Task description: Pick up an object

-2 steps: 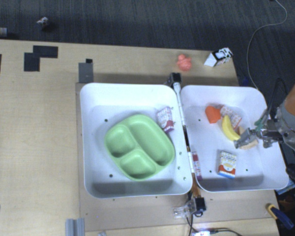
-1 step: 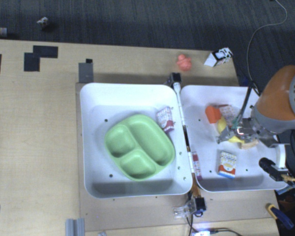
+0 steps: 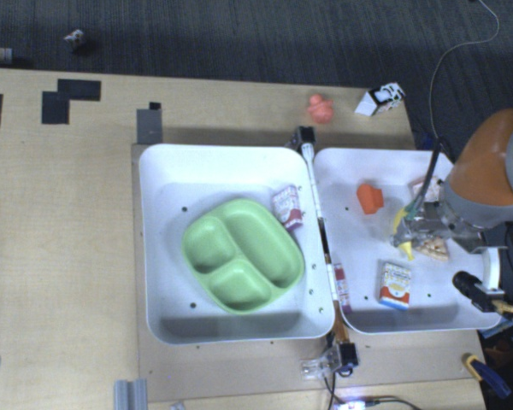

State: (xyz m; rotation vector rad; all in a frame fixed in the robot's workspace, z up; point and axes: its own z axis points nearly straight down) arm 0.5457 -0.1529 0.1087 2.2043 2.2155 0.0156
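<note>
Roughly mid-attempt, I'd say: nothing is lifted yet. The arm (image 3: 496, 173) reaches in from the right and the gripper (image 3: 413, 229) is down low in the right bin (image 3: 350, 178), sitting over a yellow item (image 3: 401, 221) with a tan, patterned piece (image 3: 432, 247) just beside it. Whether the gripper is parted or clamped on anything I cannot tell from here; the wrist body hides the contact, so I won't call it a grasp. Candidate objects in that bin: an orange block (image 3: 370, 198) near the back, well clear of the gripper, and a small white-and-orange carton (image 3: 395, 283) toward the front edge, also untouched. The left bin (image 3: 154, 254) carries a green divided plate (image 3: 242, 253) and a small red-and-white packet (image 3: 287, 206) against the divider side. My read: approach and descent done; closing, confirming a hold and lifting clear all remain. The yellow item looks like the target, but it's small and crowded, so a miss is plausible.
</note>
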